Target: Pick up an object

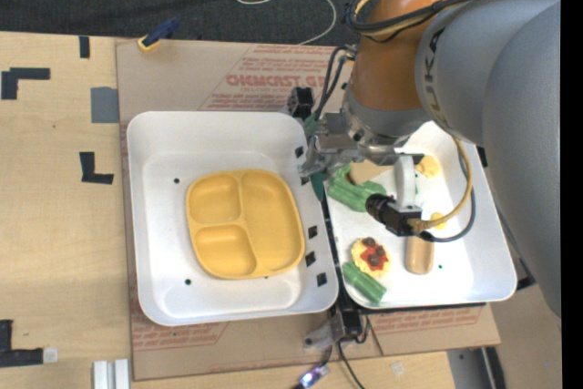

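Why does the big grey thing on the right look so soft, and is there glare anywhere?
Camera view: the arm sits close to the lens, so it looks large and slightly soft, and it hides part of the right bin. The yellow tray is sharp and evenly lit. The left bin is bright white without harsh glare; soft shadows lie along its walls.

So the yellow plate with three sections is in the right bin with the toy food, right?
Not quite. The camera view shows the yellow plate with three sections lying alone in the left bin. The toy food is in the right bin.
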You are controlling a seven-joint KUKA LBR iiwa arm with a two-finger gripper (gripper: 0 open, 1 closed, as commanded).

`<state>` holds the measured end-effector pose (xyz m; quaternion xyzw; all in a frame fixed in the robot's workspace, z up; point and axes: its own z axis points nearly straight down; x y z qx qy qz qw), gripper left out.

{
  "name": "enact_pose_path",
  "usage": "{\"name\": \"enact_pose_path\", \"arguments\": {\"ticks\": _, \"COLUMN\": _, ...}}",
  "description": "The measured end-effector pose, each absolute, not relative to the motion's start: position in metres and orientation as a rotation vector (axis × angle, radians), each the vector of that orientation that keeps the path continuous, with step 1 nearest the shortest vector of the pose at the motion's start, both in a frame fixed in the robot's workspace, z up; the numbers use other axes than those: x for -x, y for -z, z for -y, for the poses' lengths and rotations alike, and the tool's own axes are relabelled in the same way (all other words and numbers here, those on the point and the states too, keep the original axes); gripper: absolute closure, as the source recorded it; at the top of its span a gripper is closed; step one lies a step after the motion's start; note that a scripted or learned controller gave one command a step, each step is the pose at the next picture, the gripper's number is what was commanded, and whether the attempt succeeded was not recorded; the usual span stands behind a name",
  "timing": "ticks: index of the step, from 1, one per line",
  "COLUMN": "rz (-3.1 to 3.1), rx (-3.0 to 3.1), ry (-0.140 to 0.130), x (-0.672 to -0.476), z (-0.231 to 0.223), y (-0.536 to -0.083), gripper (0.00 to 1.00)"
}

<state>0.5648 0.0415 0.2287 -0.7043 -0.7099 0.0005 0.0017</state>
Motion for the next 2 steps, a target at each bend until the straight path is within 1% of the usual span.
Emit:
{"name": "enact_pose_path", "arguments": {"ticks": 1, "rz": 2.226, "rx": 2.212, "ry": -0.003, "x": -0.58, "z": -0.082, "y": -0.222, "gripper": 1.0}}
{"name": "enact_pose_path", "arguments": {"ticks": 2, "rz": 2.219, "rx": 2.221, "ry": -0.009, "x": -0.568, "z": -0.064, "y": -0.216, "gripper": 1.0}}
